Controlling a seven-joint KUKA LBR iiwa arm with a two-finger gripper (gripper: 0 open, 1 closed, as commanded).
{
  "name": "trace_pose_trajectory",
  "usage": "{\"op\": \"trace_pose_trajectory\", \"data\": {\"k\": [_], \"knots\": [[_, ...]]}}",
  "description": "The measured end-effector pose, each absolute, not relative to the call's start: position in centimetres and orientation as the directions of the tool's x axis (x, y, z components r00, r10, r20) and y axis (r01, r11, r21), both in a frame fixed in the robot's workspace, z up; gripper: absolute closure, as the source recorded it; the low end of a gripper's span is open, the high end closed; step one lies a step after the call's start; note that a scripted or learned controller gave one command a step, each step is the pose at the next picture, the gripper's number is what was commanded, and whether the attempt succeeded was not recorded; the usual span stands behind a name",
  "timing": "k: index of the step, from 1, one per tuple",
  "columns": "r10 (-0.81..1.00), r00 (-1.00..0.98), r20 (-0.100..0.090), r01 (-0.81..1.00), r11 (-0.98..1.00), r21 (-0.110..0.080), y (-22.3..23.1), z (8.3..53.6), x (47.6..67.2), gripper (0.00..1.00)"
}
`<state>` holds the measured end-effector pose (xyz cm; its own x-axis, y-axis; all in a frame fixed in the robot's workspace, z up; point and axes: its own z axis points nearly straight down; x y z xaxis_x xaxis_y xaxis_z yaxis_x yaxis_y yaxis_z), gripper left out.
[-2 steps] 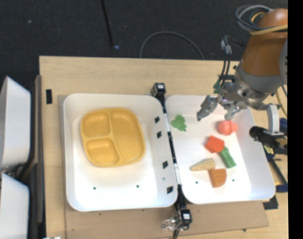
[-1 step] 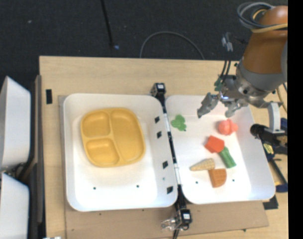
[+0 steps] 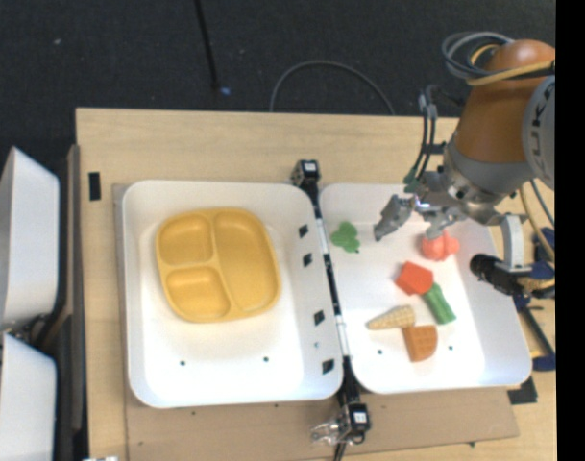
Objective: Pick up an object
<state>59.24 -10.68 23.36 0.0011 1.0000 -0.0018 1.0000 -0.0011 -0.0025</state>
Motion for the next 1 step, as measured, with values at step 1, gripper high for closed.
{"op": "trace_pose_trajectory", "data": {"k": [1], "knots": [[1.0, 0.003, -0.001, 1.0, -0.003, -0.003, -9.98, 18.38, 58.66, 0.0]]}}
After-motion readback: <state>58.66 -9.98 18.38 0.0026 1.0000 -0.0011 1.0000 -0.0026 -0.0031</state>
